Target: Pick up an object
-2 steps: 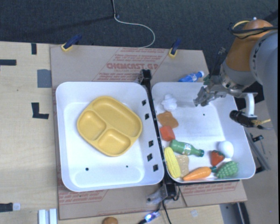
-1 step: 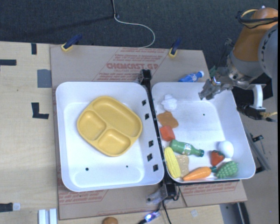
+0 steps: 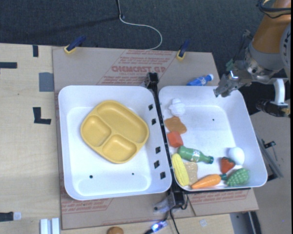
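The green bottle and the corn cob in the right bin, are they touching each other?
Touching, as far as the camera view shows: the green bottle lies with its base end against the upper end of the corn cob, and no white bin floor shows between them.

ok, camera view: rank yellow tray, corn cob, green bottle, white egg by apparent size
1. yellow tray, by far the largest
2. corn cob and green bottle, about alike, so unranked
3. white egg, smallest

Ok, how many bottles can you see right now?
2: a green bottle lying in the right bin near its front-left, and a blue bottle on the cardboard behind that bin. Others may be hidden.
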Motion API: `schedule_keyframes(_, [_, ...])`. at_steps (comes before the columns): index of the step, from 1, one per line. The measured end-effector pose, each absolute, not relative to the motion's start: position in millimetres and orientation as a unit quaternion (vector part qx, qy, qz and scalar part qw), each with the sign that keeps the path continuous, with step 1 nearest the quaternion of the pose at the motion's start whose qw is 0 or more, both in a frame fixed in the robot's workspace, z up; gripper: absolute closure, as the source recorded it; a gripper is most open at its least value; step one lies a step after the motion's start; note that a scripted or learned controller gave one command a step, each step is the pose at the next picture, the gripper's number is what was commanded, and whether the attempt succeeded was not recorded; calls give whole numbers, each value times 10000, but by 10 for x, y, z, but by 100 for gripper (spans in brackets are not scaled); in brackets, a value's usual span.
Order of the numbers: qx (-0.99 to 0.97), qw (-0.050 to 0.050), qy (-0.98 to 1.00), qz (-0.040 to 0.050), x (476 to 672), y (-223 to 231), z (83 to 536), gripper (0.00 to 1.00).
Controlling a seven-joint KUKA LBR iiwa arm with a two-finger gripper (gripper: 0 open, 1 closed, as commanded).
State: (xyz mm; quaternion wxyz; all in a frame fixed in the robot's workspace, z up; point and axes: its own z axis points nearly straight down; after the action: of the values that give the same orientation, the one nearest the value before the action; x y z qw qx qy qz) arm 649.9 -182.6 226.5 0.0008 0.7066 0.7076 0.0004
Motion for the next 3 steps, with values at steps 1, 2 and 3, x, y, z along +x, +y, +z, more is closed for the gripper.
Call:
schedule_keyframes(1, [7051,-8,7091,-2,6483,-1189,2234,100])
schedule_keyframes(2, [7054,-11,7088,-9,6425,-584,2214,100])
schedule_keyframes(3, [7051,-13,7091,-6,6460,-127,2155,100])
